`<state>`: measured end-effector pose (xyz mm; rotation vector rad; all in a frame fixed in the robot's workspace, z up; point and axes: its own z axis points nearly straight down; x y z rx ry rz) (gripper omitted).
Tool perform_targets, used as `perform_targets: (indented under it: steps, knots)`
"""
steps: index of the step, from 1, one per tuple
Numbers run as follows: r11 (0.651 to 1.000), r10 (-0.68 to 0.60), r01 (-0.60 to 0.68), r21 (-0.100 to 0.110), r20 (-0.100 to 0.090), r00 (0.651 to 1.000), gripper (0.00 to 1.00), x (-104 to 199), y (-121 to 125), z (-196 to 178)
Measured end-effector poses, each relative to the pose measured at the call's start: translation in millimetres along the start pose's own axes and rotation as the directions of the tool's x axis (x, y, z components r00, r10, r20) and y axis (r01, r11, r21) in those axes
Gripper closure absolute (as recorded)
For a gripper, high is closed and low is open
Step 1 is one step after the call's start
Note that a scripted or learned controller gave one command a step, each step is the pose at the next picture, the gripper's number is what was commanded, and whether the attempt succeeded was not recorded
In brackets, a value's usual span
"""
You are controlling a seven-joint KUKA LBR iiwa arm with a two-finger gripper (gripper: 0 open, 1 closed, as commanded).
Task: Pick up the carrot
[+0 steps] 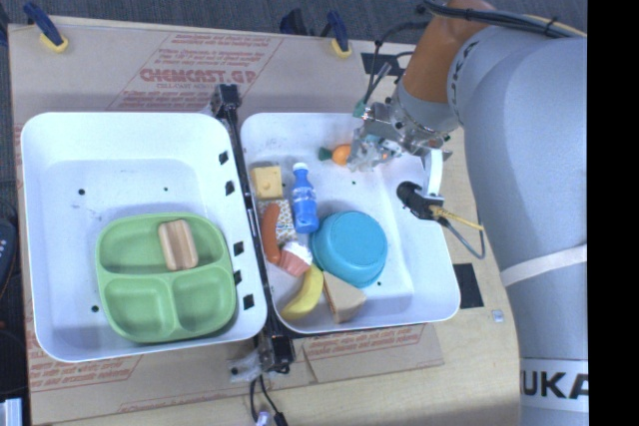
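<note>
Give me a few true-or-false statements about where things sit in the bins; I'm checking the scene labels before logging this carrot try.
1. The carrot lies in the right bin. True.
2. The green divided plate is in the right bin. False: it sits in the left bin.
3. The gripper is near the carrot, at the right bin's far side. True.
4. The blue bowl sits on the green plate. False: it is in the right bin.
5. The blue bottle lies beside the blue bowl. True.

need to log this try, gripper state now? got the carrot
Gripper: cannot be told; it sits right beside the carrot in the right bin.
</note>
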<state>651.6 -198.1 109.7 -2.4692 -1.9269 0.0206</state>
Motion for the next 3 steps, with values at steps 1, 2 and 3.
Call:
perform_targets:
  steps: [1, 2, 3]
  knots:
    - [0.961, -0.276, 0.276, -0.005, -0.002, 0.961, 1.0, -7, -36, 20]
    - [0.961, -0.276, 0.276, -0.006, -0.001, 0.961, 0.0, -7, -36, 19]
    - [0.886, -0.464, 0.464, -0.011, 0.003, 0.886, 0.0, -7, 9, 16]
